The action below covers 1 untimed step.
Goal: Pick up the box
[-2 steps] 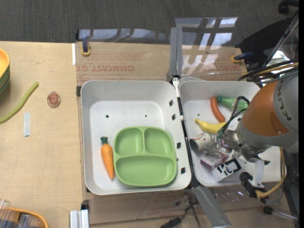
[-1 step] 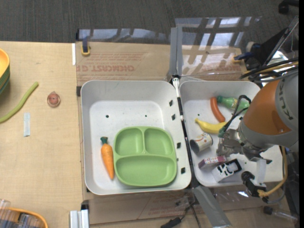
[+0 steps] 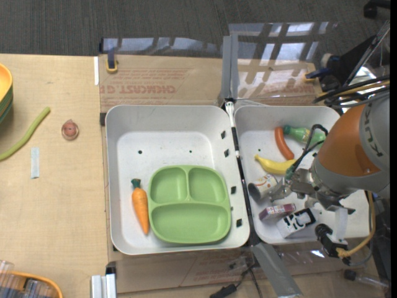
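Camera view: the gripper (image 3: 286, 188) hangs low over the right bin (image 3: 248, 143), its opening impossible to judge from this angle. Just near of it lies the box (image 3: 277, 212), a small maroon carton, beside a black-and-white packet (image 3: 298, 221). A banana (image 3: 275, 164) lies farther back. In the left bin (image 3: 118, 166), a carrot (image 3: 141, 207) lies left of a green divided plate (image 3: 188, 204).

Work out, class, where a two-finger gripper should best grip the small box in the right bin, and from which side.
Probably across the box's short width at mid-length, coming straight down. It lies flat and slim on the right bin's floor, long axis roughly left to right, so the long sides suit the fingers. The black-and-white packet crowds its right end.
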Tool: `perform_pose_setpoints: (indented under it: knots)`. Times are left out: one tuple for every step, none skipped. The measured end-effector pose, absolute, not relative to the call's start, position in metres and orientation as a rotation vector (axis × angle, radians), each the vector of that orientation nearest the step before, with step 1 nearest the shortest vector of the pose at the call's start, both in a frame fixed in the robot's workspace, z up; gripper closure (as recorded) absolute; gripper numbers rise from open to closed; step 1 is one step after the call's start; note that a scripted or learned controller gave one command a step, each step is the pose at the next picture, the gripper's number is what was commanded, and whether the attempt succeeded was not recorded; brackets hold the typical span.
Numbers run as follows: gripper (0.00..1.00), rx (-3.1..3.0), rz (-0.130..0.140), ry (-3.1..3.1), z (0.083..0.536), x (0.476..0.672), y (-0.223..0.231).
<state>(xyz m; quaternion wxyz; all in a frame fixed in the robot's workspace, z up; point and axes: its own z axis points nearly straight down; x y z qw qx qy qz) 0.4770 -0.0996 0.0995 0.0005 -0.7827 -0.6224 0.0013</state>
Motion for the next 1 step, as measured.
perform_pose_setpoints:
  knots:
    - [0.00,-2.190,0.004,-2.251,0.0904,0.5055,-0.0981]
